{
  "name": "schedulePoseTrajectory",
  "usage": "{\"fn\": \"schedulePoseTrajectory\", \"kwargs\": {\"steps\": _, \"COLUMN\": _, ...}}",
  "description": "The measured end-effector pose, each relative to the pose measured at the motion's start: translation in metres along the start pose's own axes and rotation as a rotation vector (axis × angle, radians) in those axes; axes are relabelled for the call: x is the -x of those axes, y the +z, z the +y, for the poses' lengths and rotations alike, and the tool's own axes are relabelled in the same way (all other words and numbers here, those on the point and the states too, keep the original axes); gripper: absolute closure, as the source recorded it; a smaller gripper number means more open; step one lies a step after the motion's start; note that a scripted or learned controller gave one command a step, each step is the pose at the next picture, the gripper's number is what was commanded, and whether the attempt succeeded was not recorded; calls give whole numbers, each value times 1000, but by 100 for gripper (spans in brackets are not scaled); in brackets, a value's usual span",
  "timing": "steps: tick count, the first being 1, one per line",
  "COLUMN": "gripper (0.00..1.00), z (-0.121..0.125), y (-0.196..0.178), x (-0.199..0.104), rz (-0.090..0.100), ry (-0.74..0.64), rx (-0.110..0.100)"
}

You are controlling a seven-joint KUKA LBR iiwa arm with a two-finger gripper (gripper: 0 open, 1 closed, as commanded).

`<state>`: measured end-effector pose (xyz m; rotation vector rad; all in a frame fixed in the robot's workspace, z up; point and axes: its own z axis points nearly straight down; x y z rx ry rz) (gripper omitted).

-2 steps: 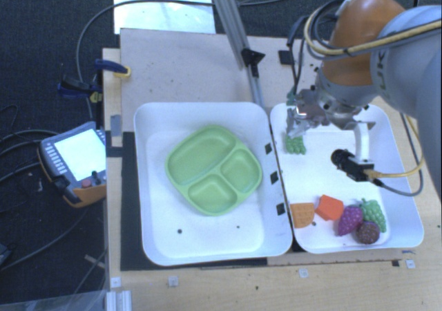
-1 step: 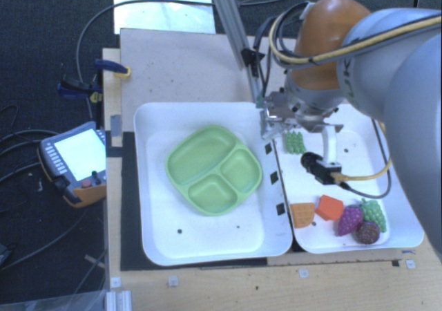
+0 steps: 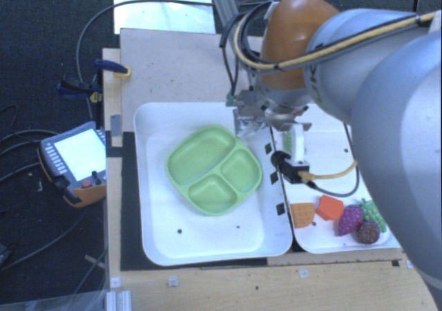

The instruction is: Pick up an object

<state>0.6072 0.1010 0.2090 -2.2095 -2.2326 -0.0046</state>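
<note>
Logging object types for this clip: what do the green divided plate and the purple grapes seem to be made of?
The green divided plate looks like moulded plastic: one even pale green, smooth rounded rims, soft sheen. The purple grapes look like a plastic or rubber toy: uniform colour, bumpy moulded cluster. Which of the two, the view leaves open.
</note>
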Motion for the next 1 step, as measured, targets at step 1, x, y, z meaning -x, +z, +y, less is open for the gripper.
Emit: {"fn": "schedulePoseTrajectory", "kwargs": {"steps": 1, "gripper": 0, "z": 0, "y": 0, "x": 4, "rz": -2, "ry": 5, "rx": 0}}
